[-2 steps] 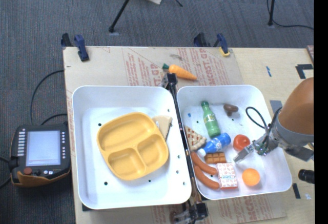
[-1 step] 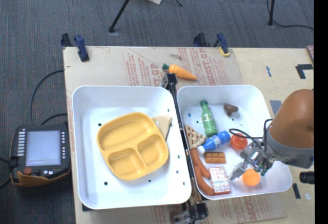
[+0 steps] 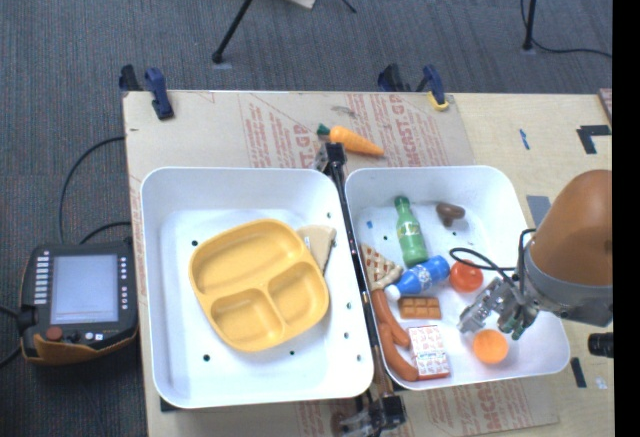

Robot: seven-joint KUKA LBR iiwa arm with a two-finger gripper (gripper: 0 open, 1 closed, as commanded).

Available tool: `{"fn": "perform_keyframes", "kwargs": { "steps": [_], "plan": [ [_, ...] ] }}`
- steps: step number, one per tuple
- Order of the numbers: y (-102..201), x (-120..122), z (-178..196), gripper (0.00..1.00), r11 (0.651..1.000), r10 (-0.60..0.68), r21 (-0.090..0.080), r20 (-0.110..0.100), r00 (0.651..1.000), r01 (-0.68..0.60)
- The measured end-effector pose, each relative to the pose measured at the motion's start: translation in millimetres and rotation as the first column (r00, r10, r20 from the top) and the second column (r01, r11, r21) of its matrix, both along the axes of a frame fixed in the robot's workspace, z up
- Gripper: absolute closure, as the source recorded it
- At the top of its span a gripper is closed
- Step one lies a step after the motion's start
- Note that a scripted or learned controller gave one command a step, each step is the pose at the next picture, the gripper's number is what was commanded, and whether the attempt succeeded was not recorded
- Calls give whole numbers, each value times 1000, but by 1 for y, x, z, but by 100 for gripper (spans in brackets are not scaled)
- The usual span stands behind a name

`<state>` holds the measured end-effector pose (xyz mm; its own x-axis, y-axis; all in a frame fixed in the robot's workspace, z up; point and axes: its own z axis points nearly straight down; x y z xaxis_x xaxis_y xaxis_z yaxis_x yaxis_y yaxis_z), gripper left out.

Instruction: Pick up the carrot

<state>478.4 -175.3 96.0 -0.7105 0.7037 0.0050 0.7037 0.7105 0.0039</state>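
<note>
Beyond both bins' rims lies the carrot (image 3: 356, 140); gripper (image 3: 497, 313) state unclear.

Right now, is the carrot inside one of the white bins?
No. The carrot lies on the bench behind the two bins.
</note>
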Motion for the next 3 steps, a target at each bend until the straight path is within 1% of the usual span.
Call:
{"fn": "perform_keyframes", "kwargs": {
  "steps": [1, 2, 3],
  "plan": [
    [-7, 0, 35, 100, 999, 48, -5, 4, 999, -48],
    [-20, 0, 56, 100, 999, 36, -4, 4, 999, -36],
    [-21, -1, 55, 0, 999, 34, -3, 2, 999, -34]
  ]
}}
